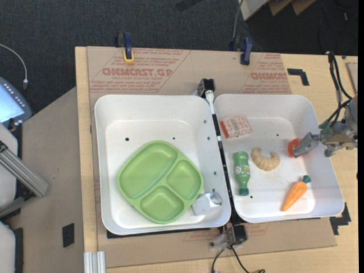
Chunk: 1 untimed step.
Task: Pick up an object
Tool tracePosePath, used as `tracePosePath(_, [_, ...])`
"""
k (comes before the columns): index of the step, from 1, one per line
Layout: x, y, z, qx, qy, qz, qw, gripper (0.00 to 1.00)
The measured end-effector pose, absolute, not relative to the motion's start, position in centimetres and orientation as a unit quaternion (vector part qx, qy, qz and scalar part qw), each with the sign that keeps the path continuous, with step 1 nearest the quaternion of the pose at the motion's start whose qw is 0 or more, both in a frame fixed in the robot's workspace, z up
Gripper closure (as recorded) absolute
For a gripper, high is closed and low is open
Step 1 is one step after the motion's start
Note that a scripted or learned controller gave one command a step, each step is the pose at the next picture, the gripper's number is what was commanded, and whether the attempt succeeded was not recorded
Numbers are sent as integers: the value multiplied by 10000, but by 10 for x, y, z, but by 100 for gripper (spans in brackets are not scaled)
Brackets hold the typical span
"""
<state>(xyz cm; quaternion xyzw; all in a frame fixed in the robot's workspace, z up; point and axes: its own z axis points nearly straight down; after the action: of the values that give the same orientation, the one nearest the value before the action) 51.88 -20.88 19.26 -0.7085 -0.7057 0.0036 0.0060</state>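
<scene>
The right bin (318, 118) holds a red-and-white packet (235, 127), a green bottle (242, 173) lying down, a tan croissant (265, 159) and an orange carrot (295, 194). A small red object (292, 147) lies near the bin's right side. My gripper (307, 143) reaches in over the right rim, and its grey tip sits right against that red object, partly covering it. From this angle I cannot make out whether the red object is gripped.
The left bin (114, 124) holds a green divided plate (160, 181) and a small clear cup (207, 202) lying at its front right corner. A black divider strip (215, 127) runs between the bins. Two blue clamps (127, 43) stand at the bench's back edge.
</scene>
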Motion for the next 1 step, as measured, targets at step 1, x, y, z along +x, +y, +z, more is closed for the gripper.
tracePosePath(1, [522, -208, 200, -7070, -7072, 2, -2, 0])
